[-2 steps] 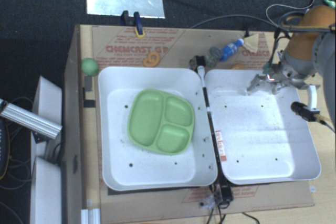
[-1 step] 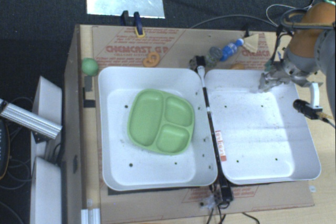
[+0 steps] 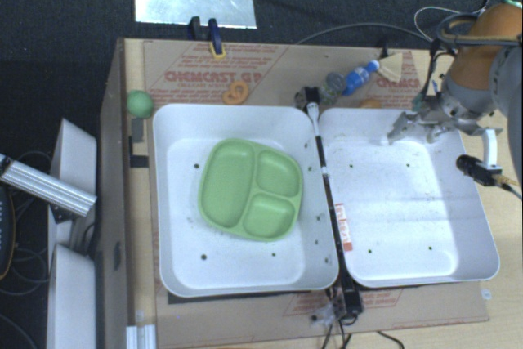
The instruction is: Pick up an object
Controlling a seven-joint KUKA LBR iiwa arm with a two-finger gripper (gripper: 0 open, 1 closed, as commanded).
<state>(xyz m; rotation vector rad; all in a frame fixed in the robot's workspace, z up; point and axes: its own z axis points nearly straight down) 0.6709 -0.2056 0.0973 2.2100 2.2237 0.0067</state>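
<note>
While two white bins sit side by side on the bench, there is just one thing to pick: a green divided plate (image 3: 250, 190) with three compartments, lying flat in the middle of the left bin (image 3: 176, 266). The right bin (image 3: 458, 257) holds nothing loose. The gripper (image 3: 406, 130) hangs over the right bin's far edge, well apart from the plate, fingers spread a little, nothing between them. One green ball (image 3: 140, 103) rests on the bench beside the left bin's far corner.

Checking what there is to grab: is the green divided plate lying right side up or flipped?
Right side up: the green divided plate lies flat in the left bin, its three compartments facing up.
</note>
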